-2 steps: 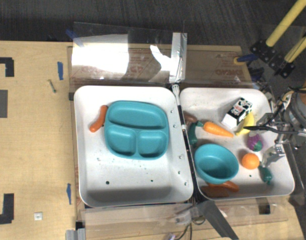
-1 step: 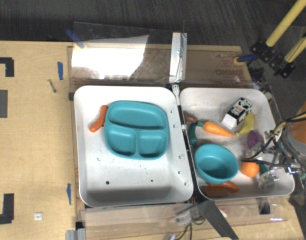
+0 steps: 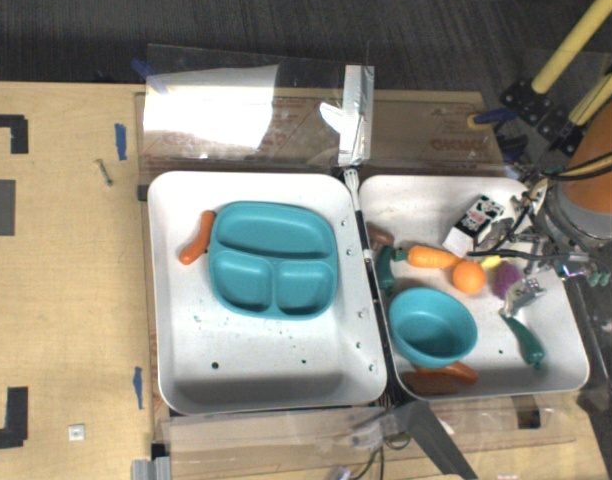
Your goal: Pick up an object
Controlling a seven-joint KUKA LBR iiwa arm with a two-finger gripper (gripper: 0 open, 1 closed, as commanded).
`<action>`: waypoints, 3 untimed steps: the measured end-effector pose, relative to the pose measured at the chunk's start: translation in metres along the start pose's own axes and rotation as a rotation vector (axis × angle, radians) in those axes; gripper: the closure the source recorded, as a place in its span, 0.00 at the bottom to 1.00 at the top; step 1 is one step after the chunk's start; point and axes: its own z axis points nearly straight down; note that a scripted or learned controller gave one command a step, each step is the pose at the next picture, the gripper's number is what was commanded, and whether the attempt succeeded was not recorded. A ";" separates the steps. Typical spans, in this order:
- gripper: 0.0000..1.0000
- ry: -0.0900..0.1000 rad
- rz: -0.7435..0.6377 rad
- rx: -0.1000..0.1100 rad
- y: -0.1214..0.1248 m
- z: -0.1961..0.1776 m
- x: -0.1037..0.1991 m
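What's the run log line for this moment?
arm: over right bin | gripper: above purple item, nothing seen held | left bin: teal tray

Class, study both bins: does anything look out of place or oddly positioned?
Mostly ordinary clutter. One oddity: an orange sausage-shaped toy lies on the left bin floor, leaning against the teal divided plate instead of resting in a compartment. The right bin's toys are jumbled around the teal bowl.

1. two bins sit side by side: left bin, right bin.
2. in the left bin, a divided tray lies toward the back, a sausage just beside its left edge.
3. in the right bin, a bowl sits at front left; a carrot and a ball lie behind it.
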 end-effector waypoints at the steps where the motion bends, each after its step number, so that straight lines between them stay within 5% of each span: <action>1: 0.00 0.003 0.098 0.000 0.031 0.053 0.010; 2: 1.00 -0.011 0.095 0.005 0.031 0.039 0.005; 3: 1.00 -0.003 0.171 0.001 0.020 -0.042 -0.108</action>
